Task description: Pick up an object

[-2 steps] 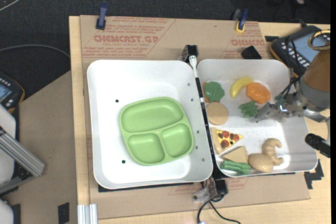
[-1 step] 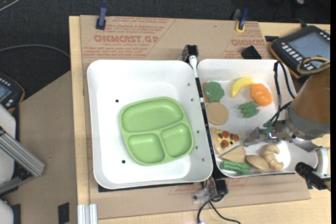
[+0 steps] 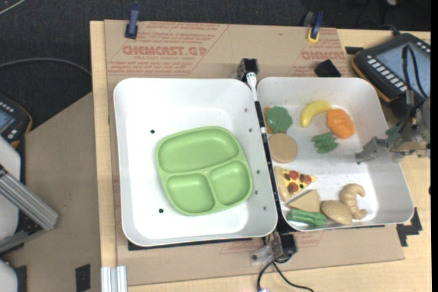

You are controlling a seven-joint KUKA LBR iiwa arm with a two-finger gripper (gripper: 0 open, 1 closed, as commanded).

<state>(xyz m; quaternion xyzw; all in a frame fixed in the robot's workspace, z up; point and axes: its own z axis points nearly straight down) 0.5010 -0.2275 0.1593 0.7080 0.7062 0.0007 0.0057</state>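
The right bin (image 3: 383,109) holds several toy foods. Along its far side lie a yellow banana (image 3: 313,111), an orange fruit (image 3: 340,123), a green leafy piece (image 3: 278,118) and a small broccoli (image 3: 326,141). A round tan cookie (image 3: 283,146) and a pizza slice (image 3: 295,181) sit nearer the divider. At the near edge are a croissant (image 3: 353,195), a potato (image 3: 335,210), a tan wedge (image 3: 305,202) and a green pod (image 3: 306,217). My gripper (image 3: 370,149) hangs low over the bin's right side, right of the broccoli, with nothing seen in it.
The left bin (image 3: 137,120) bears a green divided plate (image 3: 203,169). A black pendant (image 3: 393,65) with cables lies past the right bin's far right corner. Clamps (image 3: 132,22) hold the cardboard base at the back edge.
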